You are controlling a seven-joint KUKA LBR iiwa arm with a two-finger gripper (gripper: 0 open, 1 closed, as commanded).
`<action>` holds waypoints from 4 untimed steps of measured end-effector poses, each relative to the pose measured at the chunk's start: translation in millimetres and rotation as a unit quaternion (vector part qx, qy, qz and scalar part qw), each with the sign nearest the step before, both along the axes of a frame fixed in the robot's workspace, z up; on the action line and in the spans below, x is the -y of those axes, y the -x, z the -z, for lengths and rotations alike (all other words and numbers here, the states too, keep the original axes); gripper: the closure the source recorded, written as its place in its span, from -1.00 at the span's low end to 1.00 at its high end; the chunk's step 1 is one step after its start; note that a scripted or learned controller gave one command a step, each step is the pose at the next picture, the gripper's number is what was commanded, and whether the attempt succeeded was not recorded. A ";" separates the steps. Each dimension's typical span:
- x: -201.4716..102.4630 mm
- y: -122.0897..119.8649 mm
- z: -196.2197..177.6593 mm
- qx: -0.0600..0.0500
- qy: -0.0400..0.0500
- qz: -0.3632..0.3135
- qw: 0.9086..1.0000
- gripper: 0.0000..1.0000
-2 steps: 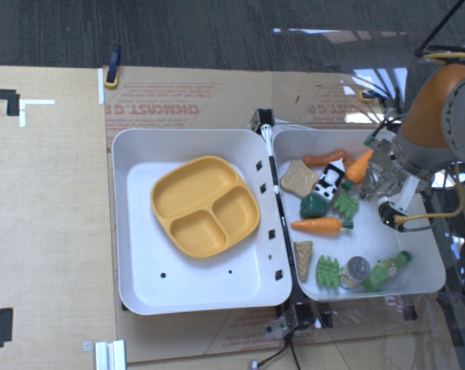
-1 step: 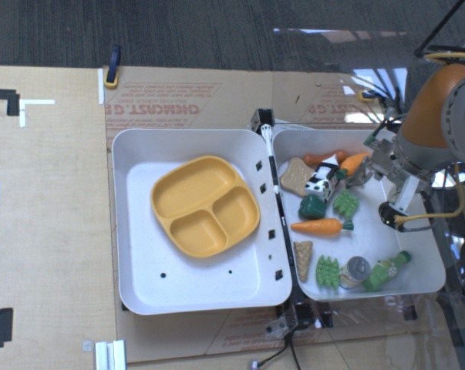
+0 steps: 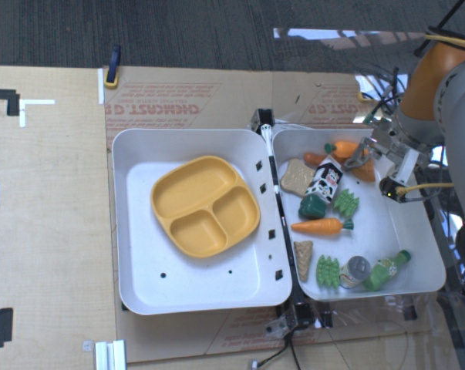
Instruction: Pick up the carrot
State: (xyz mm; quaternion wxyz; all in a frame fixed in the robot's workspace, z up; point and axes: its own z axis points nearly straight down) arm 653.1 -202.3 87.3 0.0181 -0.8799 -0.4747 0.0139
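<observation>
The carrot [image 3: 318, 226] lies unlifted in the middle of the right bin [image 3: 417, 280]; the pincer [image 3: 361, 158] hovers at the far side, its opening impossible to tell.

You see smooth, faintly glossy white plastic in both bins [image 3: 128, 230], a matt yellow plastic plate [image 3: 205, 205], a smooth orange plastic-looking carrot [image 3: 318, 226], flat brown cardboard [image 3: 163, 102] under the bins, and a pale wood-grain table [image 3: 43, 230].
</observation>
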 end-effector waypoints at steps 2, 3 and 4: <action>-0.2 0.9 -0.7 0.011 0.015 0.328 0.945 -1.00; -1.0 1.6 -5.6 0.007 0.016 0.324 0.946 1.00; -73.0 37.6 -41.5 0.011 0.015 0.287 0.958 1.00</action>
